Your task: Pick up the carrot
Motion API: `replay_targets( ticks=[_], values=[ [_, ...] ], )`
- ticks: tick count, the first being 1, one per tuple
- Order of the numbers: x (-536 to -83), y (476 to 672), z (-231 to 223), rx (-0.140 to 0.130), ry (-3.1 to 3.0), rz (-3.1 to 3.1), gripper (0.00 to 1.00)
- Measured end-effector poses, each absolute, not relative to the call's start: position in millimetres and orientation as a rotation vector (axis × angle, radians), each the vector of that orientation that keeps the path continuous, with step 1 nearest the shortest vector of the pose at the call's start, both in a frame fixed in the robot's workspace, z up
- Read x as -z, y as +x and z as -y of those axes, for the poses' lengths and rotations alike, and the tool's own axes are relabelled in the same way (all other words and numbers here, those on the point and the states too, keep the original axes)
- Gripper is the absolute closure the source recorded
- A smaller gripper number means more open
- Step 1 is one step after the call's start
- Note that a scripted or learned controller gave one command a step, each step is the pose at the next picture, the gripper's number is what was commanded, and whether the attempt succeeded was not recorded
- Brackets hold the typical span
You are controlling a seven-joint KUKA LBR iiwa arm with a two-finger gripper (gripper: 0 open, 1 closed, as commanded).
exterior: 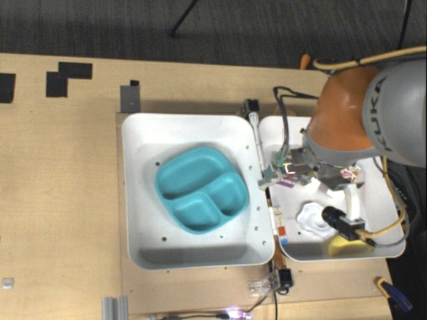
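**Arm bent over right bin.** The grey-and-orange arm (353, 112) is pictured stooped over the right bin (395, 249), and much of that bin's floor is hidden beneath it. The carrot's place cannot be told; it is judged to be hidden under the arm's bulk in that bin.

The gripper (292, 171) is held low by the bin's left wall, just beside a small purple thing (285, 184). Whether the claw is open or shut, or has hold of anything, cannot be told.

A crumpled white thing (311, 217) and a yellow thing (341, 247) are seen lying towards the bin's near edge. In the left bin (137, 199) a teal divided plate (200, 189) is set alone.

The carrot is expected to be light, stiff and smooth-skinned, tapered from a thick end to a thin one. It is judged best taken across its thicker half, crosswise to its length, so that it is not squeezed out along the taper. Little fragility is expected, though a slip on the smooth skin is thought likely if it is pinched near the tip.

The maker's name, KUKA, is read in part on the arm. No other writing is legible.
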State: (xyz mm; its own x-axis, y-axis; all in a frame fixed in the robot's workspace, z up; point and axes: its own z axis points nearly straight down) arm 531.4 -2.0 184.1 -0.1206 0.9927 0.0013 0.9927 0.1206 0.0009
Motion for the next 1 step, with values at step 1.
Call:
replay_targets(
  ticks=[1],
  values=[
    [-184.3, 497.0, -0.4, 0.002, -2.228, 2.213, 0.0]
  ],
)
